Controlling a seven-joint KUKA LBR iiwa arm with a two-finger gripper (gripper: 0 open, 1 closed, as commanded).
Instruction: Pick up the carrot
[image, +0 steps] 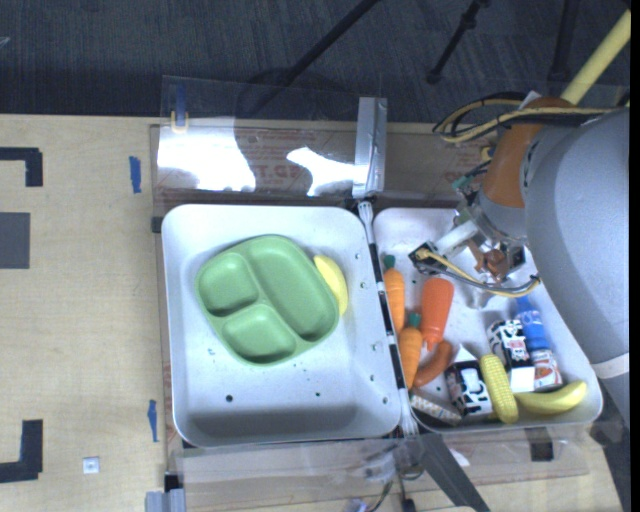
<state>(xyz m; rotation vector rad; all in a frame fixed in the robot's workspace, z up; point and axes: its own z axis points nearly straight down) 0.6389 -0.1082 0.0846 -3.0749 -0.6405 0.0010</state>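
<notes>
grey arm (580, 230) over the right bin's (466, 312) far edge, carrot (436, 308) lying loose
left bin (270, 400) carries a green divided plate (265, 297). in the right bin the carrot lies near the left wall, just below the gripper (487, 258), whose opening i cannot tell; banana (550, 400) and corn (498, 385) sit at the near edge beside a cow-patterned carton (470, 388), its print unreadable

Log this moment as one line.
task: pick up carrot | gripper: above far end of right bin | carrot: lying in right bin, beside other carrots, apart from gripper | status: not yet picked
</notes>
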